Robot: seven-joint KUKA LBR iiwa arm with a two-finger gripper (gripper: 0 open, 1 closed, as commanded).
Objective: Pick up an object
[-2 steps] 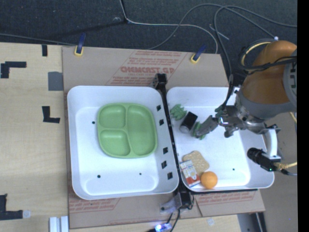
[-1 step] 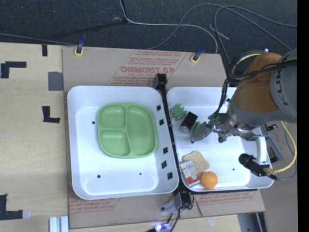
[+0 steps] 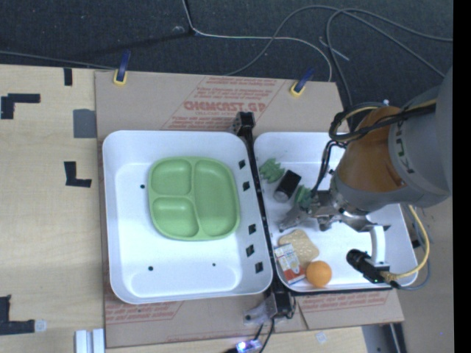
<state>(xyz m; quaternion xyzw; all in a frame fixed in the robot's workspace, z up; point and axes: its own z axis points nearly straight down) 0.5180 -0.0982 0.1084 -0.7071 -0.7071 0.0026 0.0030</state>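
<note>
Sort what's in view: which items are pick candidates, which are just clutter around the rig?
Pick candidates, all in the right bin:
orange ball
tan sponge-like piece
red-and-white packet
dark cylinder
green toy
gripper is low among them

Just lying about:
green divided plate in the left bin
cables
yellow clamps

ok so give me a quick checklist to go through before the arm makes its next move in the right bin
1. End effector over the right bin: ok.
2. Object held between its fingers: cannot tell.
3. Targets within the bin, orange ball, black cylinder, green toy: ok.
4. Items well separated: not ok, tan piece touches the red and white packet.
5. Green divided plate out of the way in the left bin: ok.
</note>
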